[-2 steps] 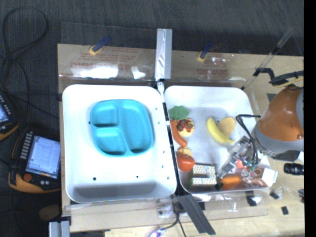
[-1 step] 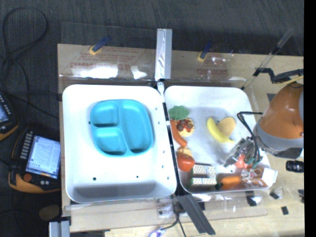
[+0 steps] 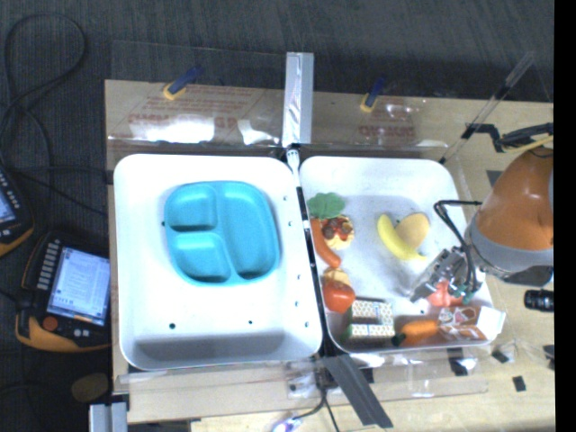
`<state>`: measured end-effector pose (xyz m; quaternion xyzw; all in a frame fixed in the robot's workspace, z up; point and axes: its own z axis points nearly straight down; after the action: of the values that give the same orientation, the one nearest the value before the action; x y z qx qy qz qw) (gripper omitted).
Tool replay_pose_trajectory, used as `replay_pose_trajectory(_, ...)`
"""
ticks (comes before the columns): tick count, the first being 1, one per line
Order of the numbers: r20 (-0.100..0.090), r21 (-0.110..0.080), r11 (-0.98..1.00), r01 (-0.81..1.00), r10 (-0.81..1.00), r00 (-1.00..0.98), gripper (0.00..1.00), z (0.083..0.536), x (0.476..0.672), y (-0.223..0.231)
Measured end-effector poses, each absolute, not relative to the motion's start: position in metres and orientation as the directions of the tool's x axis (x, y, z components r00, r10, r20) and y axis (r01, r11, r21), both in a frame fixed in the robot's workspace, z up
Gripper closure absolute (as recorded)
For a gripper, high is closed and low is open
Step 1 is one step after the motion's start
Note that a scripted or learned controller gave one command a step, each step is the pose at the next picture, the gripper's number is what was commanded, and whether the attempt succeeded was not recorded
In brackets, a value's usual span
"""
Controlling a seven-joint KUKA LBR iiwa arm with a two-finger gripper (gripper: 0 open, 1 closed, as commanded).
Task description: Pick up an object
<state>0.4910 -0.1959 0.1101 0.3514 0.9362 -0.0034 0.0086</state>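
A: Where is the arm [image 3: 517, 214] placed?

B: It is seen entering from three o'clock, with the orange band above the wrist held over the right bin's [image 3: 432, 171] right edge. The gripper [image 3: 439, 277] is lowered toward the five o'clock part of that bin, close above the small red and white pieces [image 3: 454, 313] lying there.

A: Can the state of the jaws be read?

B: It cannot be told; the tip is blurred and set against clutter, so neither a gap nor a closure can be made out. Nothing is seen held.

A: Which things could be picked?

B: All are gathered in the right bin. A banana [image 3: 391, 236] is laid beside a yellow rounded fruit [image 3: 414, 230] near the bin's centre, at about eleven o'clock from the gripper. Along the nine o'clock wall a green leafy item [image 3: 326, 204] sits above other toy food, with a red tomato-like piece [image 3: 337, 292] lower down. At six o'clock a box with a chequered pattern [image 3: 370, 319] and a carrot [image 3: 419, 329] are lined against the near wall.

A: And the left bin [image 3: 135, 241]?

B: A blue sectioned tray [image 3: 221, 229] is rested there, well apart from the gripper.

A: Why is the gripper held so low in that corner?

B: A grasp at the small items there is judged to be intended; crowding against the wall may make a clean hold difficult.
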Motion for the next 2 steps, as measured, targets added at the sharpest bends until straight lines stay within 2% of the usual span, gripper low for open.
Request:
replay_pose_trajectory(1, -0.003, -0.001, 0.831, 0.557, 0.557, -0.831, 1.00, 0.270, 0.485, -0.142)
replay_pose_trajectory(2, -0.001, -0.002, 0.906, 0.423, 0.423, -0.906, 1.00, 0.204, 0.488, -0.209)
